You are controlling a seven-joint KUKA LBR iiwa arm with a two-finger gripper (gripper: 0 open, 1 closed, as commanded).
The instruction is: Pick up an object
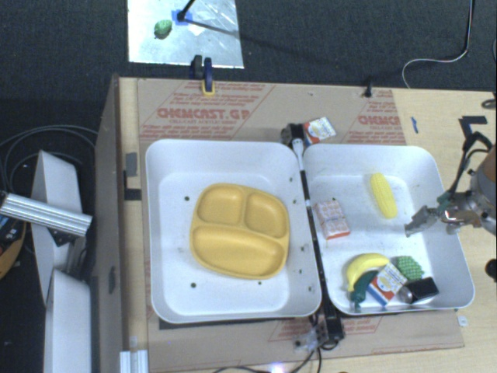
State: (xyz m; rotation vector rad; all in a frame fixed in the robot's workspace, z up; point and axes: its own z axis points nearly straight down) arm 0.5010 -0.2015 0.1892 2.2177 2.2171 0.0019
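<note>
Poised low over the right shallow white bin (435,165), two-finger gripper (419,221) spread and holding nothing; aimed, seemingly, toward the small yellow plastic corn cob (382,195) lying clear of the corner clutter.

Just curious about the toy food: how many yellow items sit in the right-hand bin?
2: a corn cob near the far wall of the right bin, and a banana in the near-side cluster. Others may hide under that pile.
</note>
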